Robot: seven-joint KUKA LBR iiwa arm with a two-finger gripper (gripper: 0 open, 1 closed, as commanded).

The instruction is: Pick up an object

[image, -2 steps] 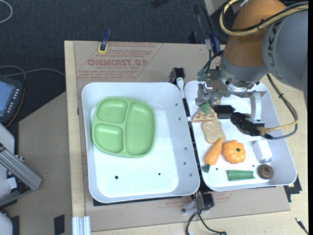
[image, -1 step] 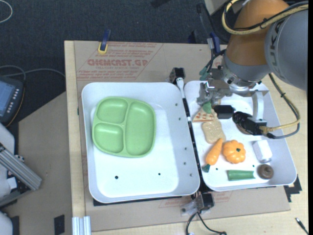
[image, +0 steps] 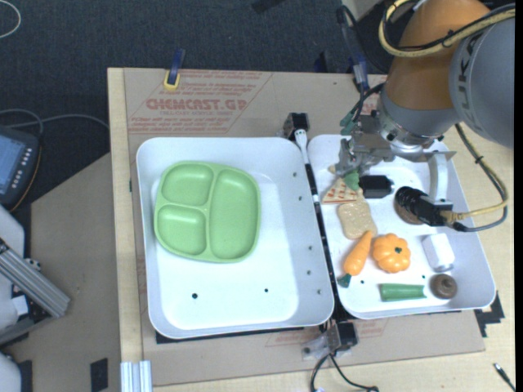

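The gripper [image: 353, 168] is positioned over the right bin's [image: 474, 288] far-left corner, directly above the pizza slice [image: 340, 191], whose long axis is angled toward the bin divider.

The bench [image: 122, 219] is tan board, printed red near its far edge. Two white bins sit on it, touching: left bin [image: 237, 309], right bin [image: 470, 288].

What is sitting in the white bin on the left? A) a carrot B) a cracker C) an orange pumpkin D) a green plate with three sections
D: the light green plastic divided plate lies alone in the left shallow white bin, while the small toy foods sit in the right shallow white bin.
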